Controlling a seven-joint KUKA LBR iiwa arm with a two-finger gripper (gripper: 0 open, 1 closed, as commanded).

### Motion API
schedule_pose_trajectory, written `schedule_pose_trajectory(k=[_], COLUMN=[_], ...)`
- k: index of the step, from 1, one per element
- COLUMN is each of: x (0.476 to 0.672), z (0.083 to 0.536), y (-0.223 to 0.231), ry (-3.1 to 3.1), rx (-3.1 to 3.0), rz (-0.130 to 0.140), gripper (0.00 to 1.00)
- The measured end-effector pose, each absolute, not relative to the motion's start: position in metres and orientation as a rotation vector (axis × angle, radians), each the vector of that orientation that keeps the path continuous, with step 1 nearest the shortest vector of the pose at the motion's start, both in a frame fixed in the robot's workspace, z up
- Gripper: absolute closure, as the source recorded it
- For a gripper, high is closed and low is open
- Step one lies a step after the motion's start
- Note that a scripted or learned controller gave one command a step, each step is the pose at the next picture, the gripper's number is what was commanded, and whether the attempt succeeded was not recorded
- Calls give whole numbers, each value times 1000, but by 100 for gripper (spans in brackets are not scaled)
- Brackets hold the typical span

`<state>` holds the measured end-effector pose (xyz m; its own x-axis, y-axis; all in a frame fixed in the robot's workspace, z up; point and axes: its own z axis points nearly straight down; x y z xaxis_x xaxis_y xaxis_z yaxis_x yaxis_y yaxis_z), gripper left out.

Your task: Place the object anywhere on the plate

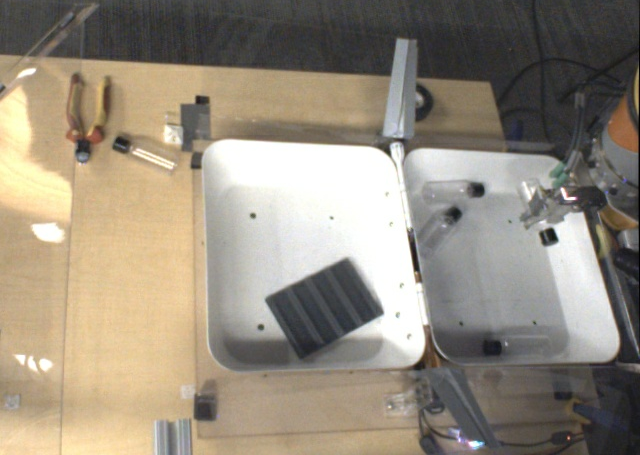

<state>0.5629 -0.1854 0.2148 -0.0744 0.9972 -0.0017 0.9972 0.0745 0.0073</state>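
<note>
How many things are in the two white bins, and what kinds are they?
Clear tubes with black caps: 4
Dark ridged plate: 1
Total: 5

Ridged dark plate lies in left bin; claw over right bin.

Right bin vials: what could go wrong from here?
1. The clear vials in the right bin are see-through and lie loose; they may roll or slip out of a pinch.
2. The end effector is near the bin's right wall, so a clipped rim is possible.
3. The dark ridged plate lies tilted in the left bin; a dropped vial may roll off.
</note>
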Motion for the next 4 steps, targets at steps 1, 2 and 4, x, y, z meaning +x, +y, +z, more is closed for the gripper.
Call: schedule_pose_trajectory(k=[1, 2, 4], x=[656, 670, 654], z=[221, 254, 125], y=[-107, -14, 132], ry=[2287, 2554, 2393], rx=[2149, 1822, 2036], rz=[4, 6, 1], gripper=[100, 100, 100])
